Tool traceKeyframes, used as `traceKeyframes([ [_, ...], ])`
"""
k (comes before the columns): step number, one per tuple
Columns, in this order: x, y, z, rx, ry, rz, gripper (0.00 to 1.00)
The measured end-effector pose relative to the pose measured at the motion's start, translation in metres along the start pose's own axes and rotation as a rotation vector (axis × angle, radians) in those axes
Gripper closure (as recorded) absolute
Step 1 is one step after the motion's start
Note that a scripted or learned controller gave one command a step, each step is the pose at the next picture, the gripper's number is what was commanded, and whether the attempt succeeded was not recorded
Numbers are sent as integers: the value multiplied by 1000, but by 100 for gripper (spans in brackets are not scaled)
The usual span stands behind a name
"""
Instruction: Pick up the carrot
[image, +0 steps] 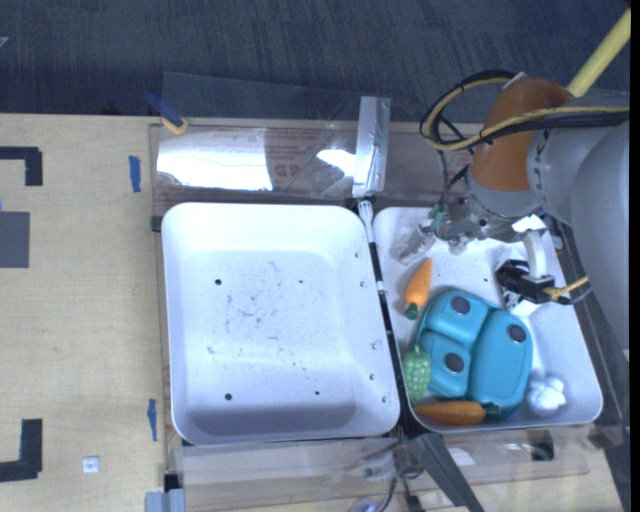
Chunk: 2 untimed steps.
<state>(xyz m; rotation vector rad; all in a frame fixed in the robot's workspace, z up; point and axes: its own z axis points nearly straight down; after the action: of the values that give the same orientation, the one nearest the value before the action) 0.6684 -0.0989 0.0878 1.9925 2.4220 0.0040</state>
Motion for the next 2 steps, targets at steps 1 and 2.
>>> traceKeyframes([
  [1,7,-43,1,2,3,-180,0],
  [2,7,-40,-12,-8,0,-179,100],
])
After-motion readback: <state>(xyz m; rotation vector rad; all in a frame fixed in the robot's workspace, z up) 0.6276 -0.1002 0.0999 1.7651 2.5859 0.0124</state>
